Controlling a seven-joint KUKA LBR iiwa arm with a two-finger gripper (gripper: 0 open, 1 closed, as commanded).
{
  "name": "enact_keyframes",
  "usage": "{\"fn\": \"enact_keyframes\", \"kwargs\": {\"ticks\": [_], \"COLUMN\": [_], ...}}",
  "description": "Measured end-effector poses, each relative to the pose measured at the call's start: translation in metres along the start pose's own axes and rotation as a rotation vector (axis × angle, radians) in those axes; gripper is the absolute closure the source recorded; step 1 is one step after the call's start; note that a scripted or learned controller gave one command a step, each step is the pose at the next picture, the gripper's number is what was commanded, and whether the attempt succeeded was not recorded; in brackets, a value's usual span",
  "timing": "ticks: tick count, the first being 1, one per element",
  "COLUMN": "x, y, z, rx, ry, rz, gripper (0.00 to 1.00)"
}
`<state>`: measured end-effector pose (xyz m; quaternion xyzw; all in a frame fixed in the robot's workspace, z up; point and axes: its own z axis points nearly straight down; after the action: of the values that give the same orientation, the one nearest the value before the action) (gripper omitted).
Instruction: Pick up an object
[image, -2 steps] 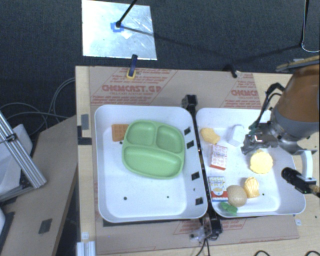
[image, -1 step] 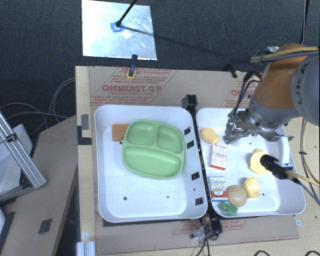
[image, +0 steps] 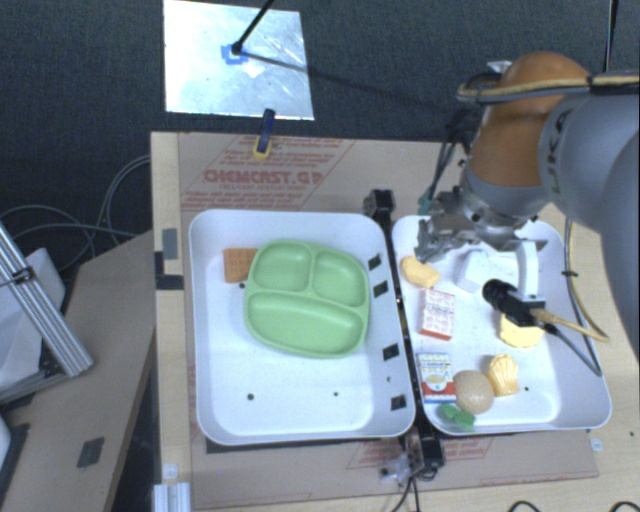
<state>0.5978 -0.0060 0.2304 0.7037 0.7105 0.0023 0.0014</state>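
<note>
My gripper (image: 437, 238) is low over the far left corner of the right bin (image: 562, 385); I cannot tell whether it is open or closed. A yellow piece (image: 418, 270) lies just beside it, then a red-white packet (image: 437, 313). The left bin (image: 290, 392) holds a green divided plate (image: 305, 298).

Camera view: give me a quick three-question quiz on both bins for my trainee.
1. True or false: the green divided plate lies in the view's left bin.
2. Which thing lies nearest the end effector? A, the yellow curved piece; B, the beige ball; C, the green piece.
3. Fill in: the red-and-white packet lies in the view's ___ bin.
Key: 1 true; 2 A; 3 right.
</note>
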Motion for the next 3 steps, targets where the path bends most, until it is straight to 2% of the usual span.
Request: {"fn": "enact_keyframes", "kwargs": {"ticks": [1,2,3], "x": [0.044,0.097,0.122], "y": [0.034,0.057,0.062], "z": [0.009,0.016,0.011], "rx": [0.002,0.001,0.001], "ry": [0.001,0.001,0.000], "rz": [0.001,0.001,0.003], "gripper": [1.00,1.00,1.00]}}
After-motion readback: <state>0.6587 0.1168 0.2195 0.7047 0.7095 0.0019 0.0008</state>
